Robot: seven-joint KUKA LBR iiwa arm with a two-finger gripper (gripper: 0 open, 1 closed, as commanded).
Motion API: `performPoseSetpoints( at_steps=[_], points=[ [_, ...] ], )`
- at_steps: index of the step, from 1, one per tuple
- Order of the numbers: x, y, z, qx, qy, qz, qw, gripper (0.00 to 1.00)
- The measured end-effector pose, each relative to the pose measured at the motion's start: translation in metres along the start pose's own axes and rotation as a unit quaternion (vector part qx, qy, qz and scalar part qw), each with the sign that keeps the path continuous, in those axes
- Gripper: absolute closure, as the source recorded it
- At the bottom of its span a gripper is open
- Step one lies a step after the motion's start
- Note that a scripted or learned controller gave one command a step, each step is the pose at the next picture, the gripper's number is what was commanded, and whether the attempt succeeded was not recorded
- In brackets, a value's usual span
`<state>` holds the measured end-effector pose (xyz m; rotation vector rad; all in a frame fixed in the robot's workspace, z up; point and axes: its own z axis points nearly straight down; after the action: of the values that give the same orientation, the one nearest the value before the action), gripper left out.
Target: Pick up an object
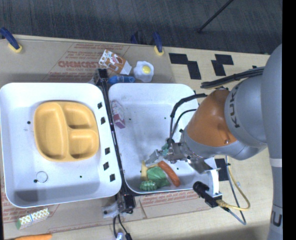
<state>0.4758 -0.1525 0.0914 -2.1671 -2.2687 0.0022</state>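
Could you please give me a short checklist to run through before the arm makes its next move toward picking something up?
1. Gripper over the right bin: ok, it sits low above the toy pile.
2. Target within reach: ok, the orange carrot and green vegetable lie just below the gripper.
3. Finger state: cannot tell.
4. Object already held: cannot tell, nothing shows clearly between the fingers.
5. Pile clear of the bin wall: not ok, the green toy lies against the near rim.
6. Yellow tray in the left bin out of the way: ok.
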Motion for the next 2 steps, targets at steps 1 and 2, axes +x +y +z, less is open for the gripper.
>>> performPoseSetpoints(
  at_steps=[1, 2],
  points=[
    [0.001, 0.001, -0.01, 0.0, 0.001, -0.003, 1.0, 1.0],
    [-0.019, 0.034, 0.0, -0.001, -0.001, -0.261, 0.9655, 1.0]
  ],
)
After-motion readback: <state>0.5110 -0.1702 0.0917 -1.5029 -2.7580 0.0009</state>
